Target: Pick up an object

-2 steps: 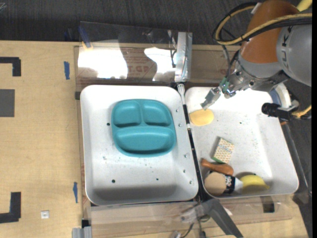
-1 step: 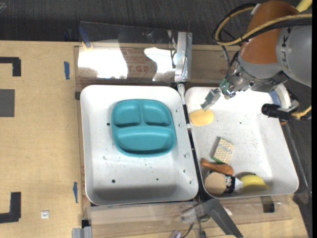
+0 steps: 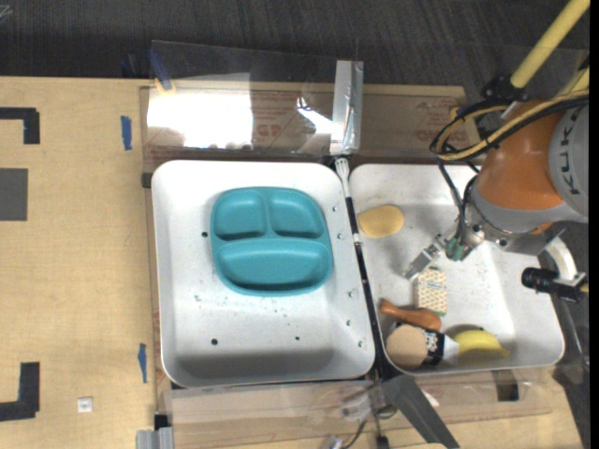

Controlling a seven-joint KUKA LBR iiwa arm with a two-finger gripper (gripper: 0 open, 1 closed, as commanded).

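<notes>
Two bins, one tray, a handful of small items

The bench carries two white bins: the left bin (image 3: pixel 187 344) holds one teal divided tray (image 3: pixel 271 238); the right bin (image 3: pixel 533 335) holds one tan round piece (image 3: pixel 381 221), one patterned packet (image 3: pixel 431 291), one orange stick (image 3: pixel 412 314), one beige ball (image 3: pixel 405 345), one yellow piece (image 3: pixel 479 341).

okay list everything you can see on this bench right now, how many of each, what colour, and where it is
Bins: two, white, side by side on the bench.
Divided plate: one, teal, middle of the left bin.
Round flat piece: one, tan, top left of the right bin.
Small patterned packet: one, pale, centre of the right bin.
Carrot-like stick: one, orange-brown, below the packet.
Round ball-like item: one, beige, bottom left corner of the right bin.
Banana-like item: one, yellow, bottom edge of the right bin.
Arm: one, grey with orange band, above the right bin.
Gripper: one, metallic, just above the packet.
</notes>
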